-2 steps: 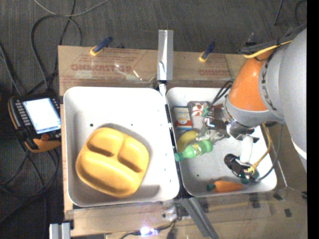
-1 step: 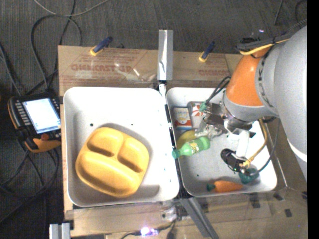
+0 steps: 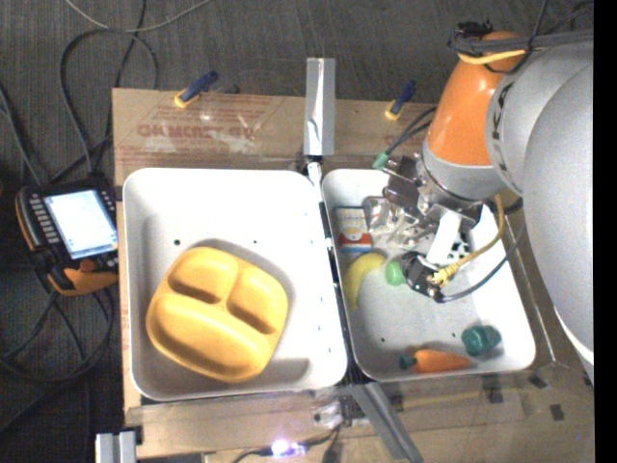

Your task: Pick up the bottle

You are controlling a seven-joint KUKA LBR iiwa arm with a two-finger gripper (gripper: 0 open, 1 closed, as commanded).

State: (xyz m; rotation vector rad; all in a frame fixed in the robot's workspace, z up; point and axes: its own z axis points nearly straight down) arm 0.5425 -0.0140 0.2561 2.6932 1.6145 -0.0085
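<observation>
Small pale plastic bottle with a red label (image 3: 353, 228), lying far-left in the right white bin (image 3: 434, 316), just beside the end effector (image 3: 397, 222) (open or closed: cannot tell), likely pushed against the bin wall by an off-centre closing.

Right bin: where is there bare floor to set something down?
In the shallow white right bin, bare floor runs through the middle, bordered by the yellow lemon-shaped piece, the teal round object and the orange carrot-shaped toy. The far end is crowded under the pincer. The white left bin has bare margins around the yellow sectioned tray.
</observation>
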